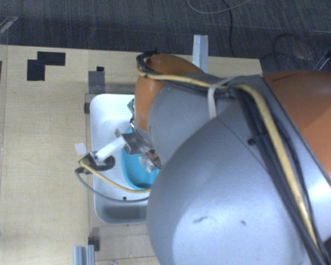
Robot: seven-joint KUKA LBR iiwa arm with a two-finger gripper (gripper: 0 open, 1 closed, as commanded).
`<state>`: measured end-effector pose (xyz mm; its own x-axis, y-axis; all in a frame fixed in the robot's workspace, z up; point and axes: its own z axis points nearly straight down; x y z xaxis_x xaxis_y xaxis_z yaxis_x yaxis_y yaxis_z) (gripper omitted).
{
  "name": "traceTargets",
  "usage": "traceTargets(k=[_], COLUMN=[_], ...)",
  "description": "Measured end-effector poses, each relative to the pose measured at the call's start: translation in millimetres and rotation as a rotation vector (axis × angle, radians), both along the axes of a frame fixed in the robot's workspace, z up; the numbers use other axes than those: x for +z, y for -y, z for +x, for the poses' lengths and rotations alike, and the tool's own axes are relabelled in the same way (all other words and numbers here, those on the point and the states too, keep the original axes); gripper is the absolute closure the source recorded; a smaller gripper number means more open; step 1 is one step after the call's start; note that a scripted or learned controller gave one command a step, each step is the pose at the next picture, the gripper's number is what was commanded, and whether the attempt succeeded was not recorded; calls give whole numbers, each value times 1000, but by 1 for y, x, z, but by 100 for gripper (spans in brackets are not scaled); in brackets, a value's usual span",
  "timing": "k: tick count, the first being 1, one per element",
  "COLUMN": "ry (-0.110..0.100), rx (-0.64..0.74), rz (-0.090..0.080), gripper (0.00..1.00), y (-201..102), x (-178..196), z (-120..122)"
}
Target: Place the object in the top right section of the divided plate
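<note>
The grey KUKA arm with its orange band (165, 87) reaches in from the right and covers most of the bench, its bulky grey joint housing (231, 192) hiding the right-hand bin altogether. The shallow white bin (102, 120) on the left sits on the pale wooden table (38, 164); within it lies the blue divided plate (133, 173), of which a curved lower-left portion shows below the wrist. The gripper (140, 148), a cluster of metal parts with a white cylindrical fitting and a looped yellow-and-black cable (96, 167), is low over the plate. Whether the jaws are apart or together cannot be told, since the wrist screens them. The object to be placed cannot be made out; if it is carried or already set down, the arm hides it. The plate's top right section lies under the arm as well. By judgement, the task is at or near the placing step, but completion cannot be confirmed.
</note>
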<state>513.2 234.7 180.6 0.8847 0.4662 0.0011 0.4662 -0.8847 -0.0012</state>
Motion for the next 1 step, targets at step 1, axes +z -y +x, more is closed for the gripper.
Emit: traceTargets(k=[1], ry=[-2], rx=[352], rz=[-2], gripper=[100], y=[47], x=[14], z=[-26])
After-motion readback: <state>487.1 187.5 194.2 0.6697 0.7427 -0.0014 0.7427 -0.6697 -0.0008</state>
